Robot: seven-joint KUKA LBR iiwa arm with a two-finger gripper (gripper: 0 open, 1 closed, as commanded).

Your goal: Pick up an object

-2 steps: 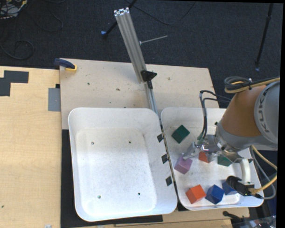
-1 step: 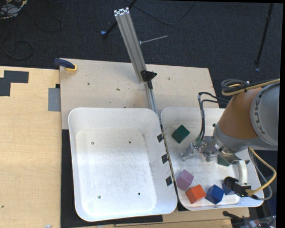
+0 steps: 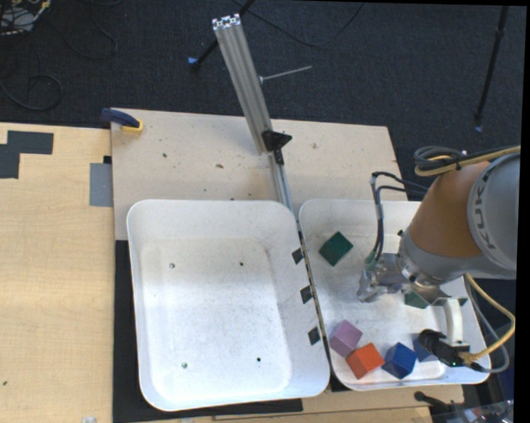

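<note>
**Arm low in the right bin, no block in its grasp yet**

Plainly, the gripper (image 3: 373, 285) sits low over the floor of the right bin (image 3: 379, 217), roughly in the middle of it; whether the claw is released or clenched I cannot tell, since the wrist and the orange band hide its tips from above; nothing can be seen held in it.

Candidates for picking lie around it: a green block (image 3: 337, 249) up and to the left, near but apart from the gripper; a purple block (image 3: 345, 337), an orange block (image 3: 363, 361) and a blue block (image 3: 400, 359) clustered along the bin's near edge, the orange one just beside both neighbours; the left bin (image 3: 151, 246) holds no blocks.

Risks, as I judge them: the gripper appears to stand over bare floor between the green block and the cluster, so a closure here may catch nothing; a reach into the near cluster could pinch two blocks at once or push one against the rim, because they are so tightly packed; the green block sits turned at an angle, which might let it twist out of the grasp.
</note>
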